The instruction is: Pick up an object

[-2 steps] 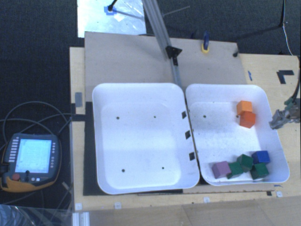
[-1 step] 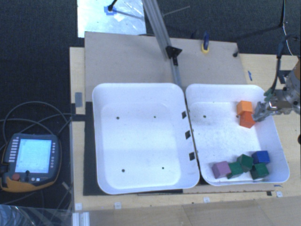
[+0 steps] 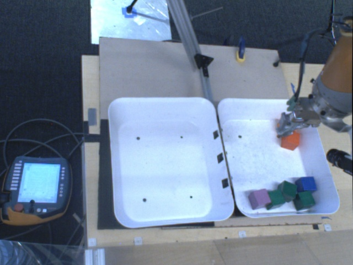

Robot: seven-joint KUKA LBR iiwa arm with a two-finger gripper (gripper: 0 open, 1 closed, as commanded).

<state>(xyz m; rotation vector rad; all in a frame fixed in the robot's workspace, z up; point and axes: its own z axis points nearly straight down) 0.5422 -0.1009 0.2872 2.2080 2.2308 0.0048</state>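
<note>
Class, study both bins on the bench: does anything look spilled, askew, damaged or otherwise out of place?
Nothing stands out. The right bin holds an orange block under the gripper and a tidy cluster at its near edge: pink block, green blocks and blue block. Nothing has spilled onto the bench.

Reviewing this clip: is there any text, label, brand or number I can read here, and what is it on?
None is readable.
Teach pendant left of the bins: its lit screen and buttons are too blurred to read.
Coloured blocks, including the orange block by the hand: no markings visible.
</note>
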